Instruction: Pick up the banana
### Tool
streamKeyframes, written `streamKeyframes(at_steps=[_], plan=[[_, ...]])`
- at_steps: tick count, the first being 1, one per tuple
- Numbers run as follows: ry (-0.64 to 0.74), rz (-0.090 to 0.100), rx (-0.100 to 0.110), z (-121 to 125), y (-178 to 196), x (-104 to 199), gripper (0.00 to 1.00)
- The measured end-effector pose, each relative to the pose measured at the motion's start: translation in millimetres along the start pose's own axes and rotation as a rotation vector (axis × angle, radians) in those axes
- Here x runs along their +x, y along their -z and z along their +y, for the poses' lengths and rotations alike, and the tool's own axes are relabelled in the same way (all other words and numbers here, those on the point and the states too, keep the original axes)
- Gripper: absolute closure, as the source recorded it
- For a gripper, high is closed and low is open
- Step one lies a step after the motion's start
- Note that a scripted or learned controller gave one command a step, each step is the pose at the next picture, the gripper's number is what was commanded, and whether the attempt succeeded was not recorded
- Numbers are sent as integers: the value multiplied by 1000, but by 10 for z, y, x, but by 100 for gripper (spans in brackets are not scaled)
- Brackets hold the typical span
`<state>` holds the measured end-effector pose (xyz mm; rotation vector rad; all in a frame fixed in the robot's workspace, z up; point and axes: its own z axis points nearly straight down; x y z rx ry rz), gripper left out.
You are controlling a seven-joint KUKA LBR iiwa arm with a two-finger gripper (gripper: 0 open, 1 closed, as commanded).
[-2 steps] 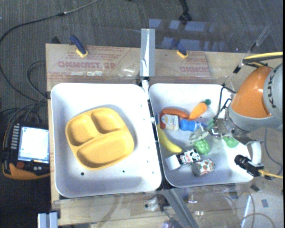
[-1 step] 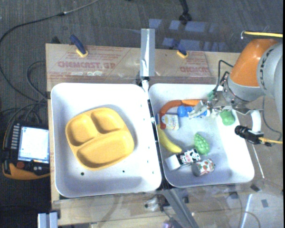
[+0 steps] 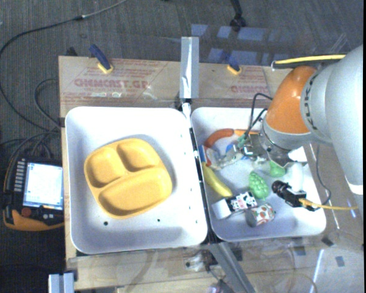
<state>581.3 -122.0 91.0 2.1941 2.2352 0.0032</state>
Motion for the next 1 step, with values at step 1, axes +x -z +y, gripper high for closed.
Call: streamKeyframes(at_steps=[1], plan=[[41, 2, 9, 684, 346, -454, 0]])
